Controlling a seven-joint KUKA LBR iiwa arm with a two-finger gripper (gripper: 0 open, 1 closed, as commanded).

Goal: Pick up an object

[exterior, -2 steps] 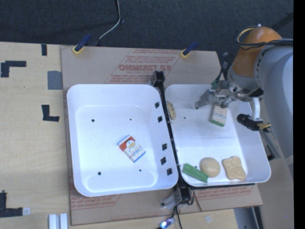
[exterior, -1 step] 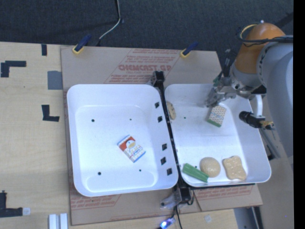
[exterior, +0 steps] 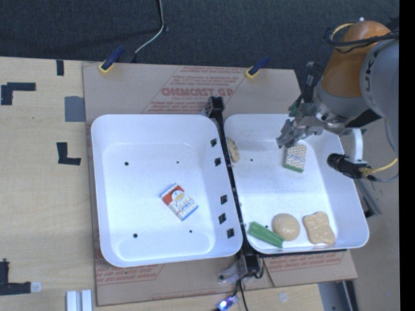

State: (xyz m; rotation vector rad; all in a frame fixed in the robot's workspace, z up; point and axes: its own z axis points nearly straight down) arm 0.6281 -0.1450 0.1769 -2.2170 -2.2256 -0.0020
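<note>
In the right-hand bin, up near its far corner, a small speckled packet with a green lower edge sits just under the claw — the dark fingertips come down right at the packet's top edge, and from here I cannot tell whether they are pinched on it or merely touching, nor how wide they stand. The grey arm with its orange band leans in from the right, over the bin's far rim. Along the near wall of the same bin lie three more things in a row: a green stick-like piece nearest the divide, a round pale biscuit-coloured lump beside it, and a tan, ridged slab toward the corner. A small yellowish bit rests against the wall by the divide, well apart from the rest. Across in the left bin there is a single small carton, red, white and blue, lying tilted near the middle. Both bins sit on a sheet of brown cardboard on the wooden worktop, with a black cable trailing off behind.
</note>
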